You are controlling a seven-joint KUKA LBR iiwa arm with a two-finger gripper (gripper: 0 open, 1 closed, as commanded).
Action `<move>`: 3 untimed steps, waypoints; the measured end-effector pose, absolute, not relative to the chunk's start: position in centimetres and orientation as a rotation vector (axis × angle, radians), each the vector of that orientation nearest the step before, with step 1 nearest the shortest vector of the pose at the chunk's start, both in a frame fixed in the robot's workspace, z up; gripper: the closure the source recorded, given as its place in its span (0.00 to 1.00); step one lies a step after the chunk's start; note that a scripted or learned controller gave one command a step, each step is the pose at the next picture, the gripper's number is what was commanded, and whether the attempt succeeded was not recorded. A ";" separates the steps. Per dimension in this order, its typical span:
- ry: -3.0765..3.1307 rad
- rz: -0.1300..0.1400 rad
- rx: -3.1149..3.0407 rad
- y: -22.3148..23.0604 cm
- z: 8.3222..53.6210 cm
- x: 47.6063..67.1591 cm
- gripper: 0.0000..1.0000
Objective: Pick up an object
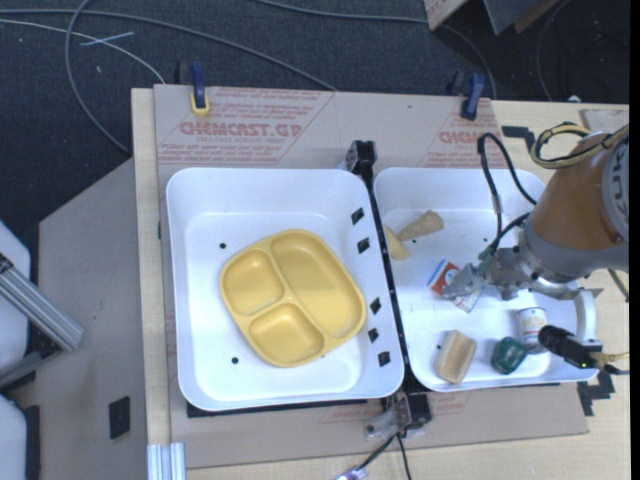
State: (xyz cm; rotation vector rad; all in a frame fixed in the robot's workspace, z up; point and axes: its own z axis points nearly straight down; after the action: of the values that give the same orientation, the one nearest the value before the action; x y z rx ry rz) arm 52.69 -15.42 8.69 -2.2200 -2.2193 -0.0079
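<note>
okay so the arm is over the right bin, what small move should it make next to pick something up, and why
Probably lower the pincer straight down toward the red and blue item beside it. The pincer sits low in the right bin, that item lies closest, and nothing shows between its tips yet.

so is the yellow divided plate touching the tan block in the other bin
Apart. The camera view shows the yellow plate in the left bin and the tan block in the right bin, with both bin walls between them.
</note>
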 end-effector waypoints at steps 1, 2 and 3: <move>-2.228 -0.014 -2.227 -15.5 10.2 53.0 1.00; -2.226 -0.004 -2.223 -14.9 14.9 52.6 1.00; -2.226 -0.005 -2.224 -14.9 19.3 52.6 1.00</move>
State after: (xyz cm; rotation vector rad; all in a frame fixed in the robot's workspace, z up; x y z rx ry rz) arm 52.63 -14.93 19.29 -2.2237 -2.2259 -0.0047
